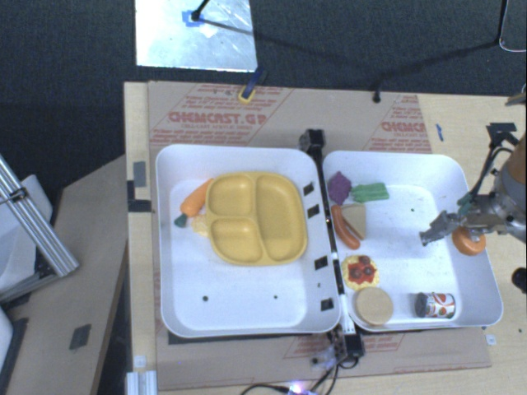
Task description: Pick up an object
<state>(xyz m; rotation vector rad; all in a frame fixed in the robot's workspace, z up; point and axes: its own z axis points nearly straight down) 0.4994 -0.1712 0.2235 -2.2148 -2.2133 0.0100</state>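
Reaching in over the right bin (494,290), the end effector (430,235) hangs above that bin's right half, its grey tip pointing toward the bin's middle. Whether it is spread or closed cannot be told, and nothing can be seen gripped in it. An orange round object (469,243) lies just beside it, on the side nearer the right bin's right wall, partly under the arm's wrist.

Taking the right bin as the landmark: a purple piece (338,188) and a green piece (370,192) lie near its far left corner, touching or nearly so. Below them along its left wall sit a sandwich wedge (355,218) and a hot dog (346,228), side by side. Further toward the near edge lies a small pizza (361,271), then a tan round disc (374,306) in the near left corner. A small can (435,305) lies on its side by the near wall.

Left of the right bin, the left bin (177,303) holds a yellow divided plate (254,218), with a carrot (195,198) against the plate's left rim. Both bins rest on the surface (140,253).
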